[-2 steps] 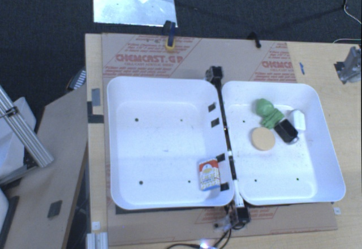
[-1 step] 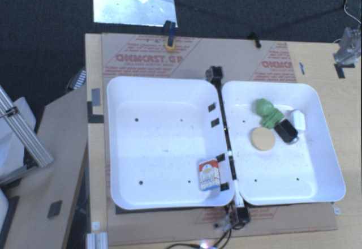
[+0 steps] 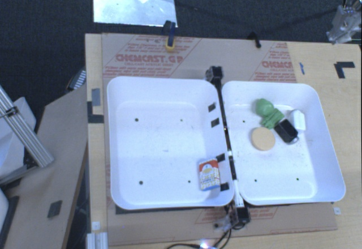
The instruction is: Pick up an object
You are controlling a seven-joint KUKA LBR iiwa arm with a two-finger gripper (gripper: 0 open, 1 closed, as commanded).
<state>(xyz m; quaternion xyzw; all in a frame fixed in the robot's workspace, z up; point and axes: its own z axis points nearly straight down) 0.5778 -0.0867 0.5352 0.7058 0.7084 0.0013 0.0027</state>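
two white bins on the bench, left bin (image 3: 164,140) and right bin (image 3: 283,146), joined at a centre seam. what may be the gripper (image 3: 345,22) sits at the far right edge, well beyond the right bin; finger state: cannot tell. in the right bin, well apart from it: green object (image 3: 267,111), tan disc (image 3: 263,139), black block (image 3: 286,130), white piece (image 3: 298,119). small carton (image 3: 208,174) in the left bin by the seam.

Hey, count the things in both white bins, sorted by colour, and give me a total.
Green: 1, the green toy
Tan: 1, the round disc
Black: 1, the black block
White: 1, the white piece
Red and blue: 1, the small box
Total: 5
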